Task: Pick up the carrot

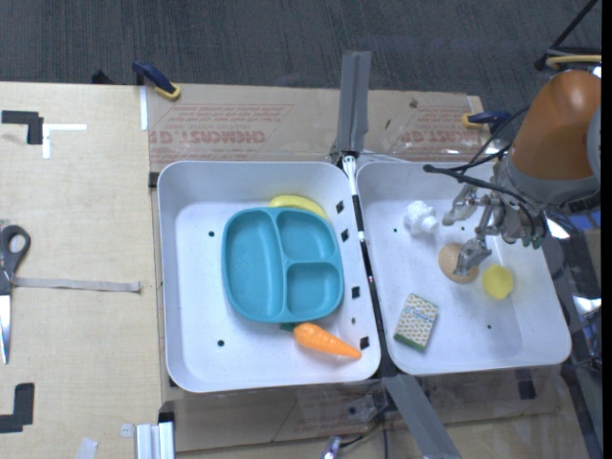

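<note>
**Arm hanging over the wrong bin, carrot waiting in the other**

I am watching the gripper (475, 252) hovering low in the right white plastic bin (535, 347), just above a round tan wooden-looking piece (456, 264), with a small yellow ball (497, 282) beside it. I cannot tell whether the jaws are apart or together; the metal linkage is blurring into what lies beneath.

The orange plastic carrot (326, 341) is lying on its side in the left white plastic bin (186, 352), near the front wall, its thick end touching the lower edge of the blue three-compartment plastic tray (283, 264). I am judging that the tray's rim is crowding that end, so an approach from the free front side looks easier.

A crumpled white scrap (419, 217) and a green-patterned small card box (416, 320) are sharing the right bin. The pale wooden surface (76, 208) is carrying scissors (10, 256) at its left, and dark carpet (239, 17) is lying beyond.
</note>
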Robot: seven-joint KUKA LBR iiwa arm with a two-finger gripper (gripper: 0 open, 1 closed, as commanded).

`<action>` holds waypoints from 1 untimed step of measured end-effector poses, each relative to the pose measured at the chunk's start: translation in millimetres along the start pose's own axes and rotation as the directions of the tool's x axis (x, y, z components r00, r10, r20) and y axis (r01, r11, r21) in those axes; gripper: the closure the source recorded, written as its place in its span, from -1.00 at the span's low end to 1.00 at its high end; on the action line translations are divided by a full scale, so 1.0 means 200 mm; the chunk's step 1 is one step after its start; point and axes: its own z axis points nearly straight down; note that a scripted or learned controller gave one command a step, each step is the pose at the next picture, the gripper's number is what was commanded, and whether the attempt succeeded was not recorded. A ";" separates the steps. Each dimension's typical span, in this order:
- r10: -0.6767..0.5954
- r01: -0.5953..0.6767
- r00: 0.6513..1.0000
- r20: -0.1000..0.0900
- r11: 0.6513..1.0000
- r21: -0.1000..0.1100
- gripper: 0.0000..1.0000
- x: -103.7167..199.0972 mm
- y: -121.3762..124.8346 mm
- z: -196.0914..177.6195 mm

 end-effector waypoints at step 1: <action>0.062 -0.062 0.998 0.000 0.998 0.000 -1.00 0.36 0.20 -0.49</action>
